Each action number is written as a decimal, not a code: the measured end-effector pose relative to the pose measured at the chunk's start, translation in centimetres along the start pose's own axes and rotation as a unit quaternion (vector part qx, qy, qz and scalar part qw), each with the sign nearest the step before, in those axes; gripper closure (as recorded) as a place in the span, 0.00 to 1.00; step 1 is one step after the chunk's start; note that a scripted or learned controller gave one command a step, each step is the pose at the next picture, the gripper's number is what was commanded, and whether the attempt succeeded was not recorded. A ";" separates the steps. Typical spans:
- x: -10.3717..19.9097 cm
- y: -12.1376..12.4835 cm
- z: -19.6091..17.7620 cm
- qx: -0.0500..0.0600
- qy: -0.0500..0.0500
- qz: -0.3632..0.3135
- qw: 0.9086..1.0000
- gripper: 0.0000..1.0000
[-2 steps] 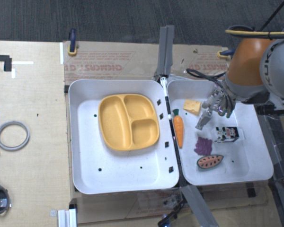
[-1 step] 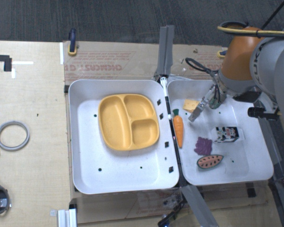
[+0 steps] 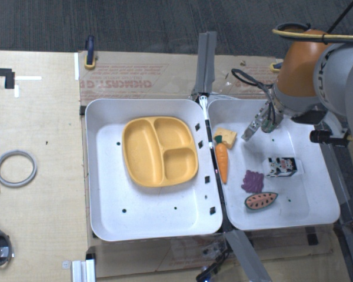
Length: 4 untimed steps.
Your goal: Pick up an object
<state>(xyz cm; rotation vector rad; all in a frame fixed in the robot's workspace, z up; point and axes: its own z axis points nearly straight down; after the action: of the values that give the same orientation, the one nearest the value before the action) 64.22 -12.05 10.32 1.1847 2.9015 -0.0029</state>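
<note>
Right bin (image 3: 317,207): a shallow white bin on the desk. It has five small things in it.
Left bin (image 3: 106,204): it holds a yellow plate (image 3: 160,151) with three parts.
Arm: the grey arm with the orange band (image 3: 300,69) comes in from the right and hangs over the back of the right bin.
End effector (image 3: 260,125): it is tilted down and to the left, over bare bin floor near the back wall. I see nothing between its fingers. I cannot tell if they are spread or pressed together.
Carrot (image 3: 222,162): an orange toy carrot. It lies along the left wall of the right bin.
Cheese (image 3: 226,137): a small yellow wedge, touching the top of the carrot. It is the thing nearest to the end effector.
Purple toy (image 3: 252,181): a little bumpy lump in the middle of the bin.
Watermelon slice (image 3: 260,201): flat and pink, near the front, just beside the purple toy.
Black and white box (image 3: 281,167): small, lying by itself on the right.
How they will handle: I think they are all light play food, hard and a bit slippery.
Where to take hold: the carrot looks easiest. Pinch it across its thick middle. But the wall is close, so one finger has little room there.
</note>
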 end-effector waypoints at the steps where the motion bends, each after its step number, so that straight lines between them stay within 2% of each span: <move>1: 0.0 0.0 0.1 0.000 0.000 0.000 1.000 0.00; 2: 3.5 -3.4 -0.2 0.001 0.003 0.094 0.996 0.00; 3: 3.0 0.1 -8.1 0.000 0.002 0.048 0.999 0.00; 4: -0.7 0.7 -0.1 0.000 0.001 0.253 0.967 0.00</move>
<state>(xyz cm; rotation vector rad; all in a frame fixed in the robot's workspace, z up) 65.22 -12.08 10.46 1.8818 2.5076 0.0023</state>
